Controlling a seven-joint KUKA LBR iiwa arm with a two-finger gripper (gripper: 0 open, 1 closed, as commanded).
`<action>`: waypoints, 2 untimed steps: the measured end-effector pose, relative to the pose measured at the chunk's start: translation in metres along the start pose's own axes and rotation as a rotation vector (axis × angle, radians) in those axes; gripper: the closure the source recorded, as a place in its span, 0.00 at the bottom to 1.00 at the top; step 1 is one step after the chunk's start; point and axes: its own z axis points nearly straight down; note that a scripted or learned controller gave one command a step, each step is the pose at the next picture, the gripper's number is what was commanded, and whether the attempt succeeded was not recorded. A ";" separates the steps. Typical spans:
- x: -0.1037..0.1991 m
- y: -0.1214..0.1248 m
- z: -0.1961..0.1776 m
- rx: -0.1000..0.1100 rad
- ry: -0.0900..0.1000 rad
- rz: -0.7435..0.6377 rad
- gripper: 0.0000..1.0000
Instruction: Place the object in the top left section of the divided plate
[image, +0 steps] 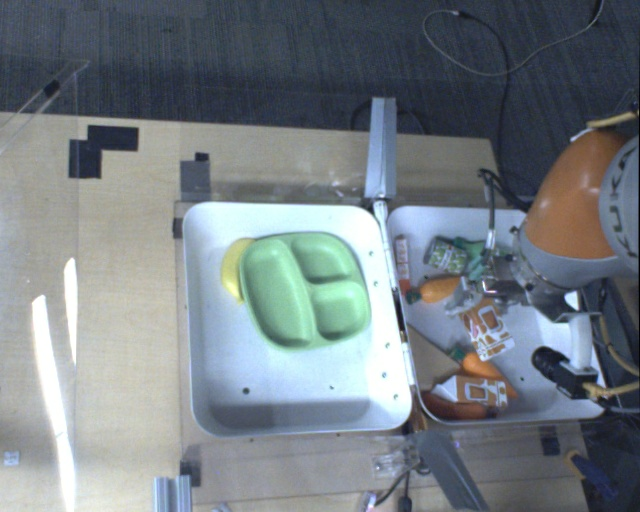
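Robotics lab setup. Light wood counter (120, 330) with black marker blocks (98, 148) stuck on it, two white bins (215, 395) held by metal brackets (381, 148), clear acrylic sheet (40, 250) at left. Dark office carpet (250, 50) beyond, loose cable (500, 45) trailing over it. Grey-and-orange industrial arm (575, 205) reaches in over toy food items (470, 385) in the right bin.

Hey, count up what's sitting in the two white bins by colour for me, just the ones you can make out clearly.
Green: 2, the divided plate and a green packet
Yellow: 1, a yellow piece partly under the plate
Orange: 2, a carrot-like piece and an orange carton
White with orange print: 1, a small packet
Total: 6
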 end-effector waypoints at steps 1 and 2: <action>0.062 0.038 -0.009 -0.001 0.001 -0.173 1.00; 0.118 0.087 -0.058 -0.002 0.001 -0.126 1.00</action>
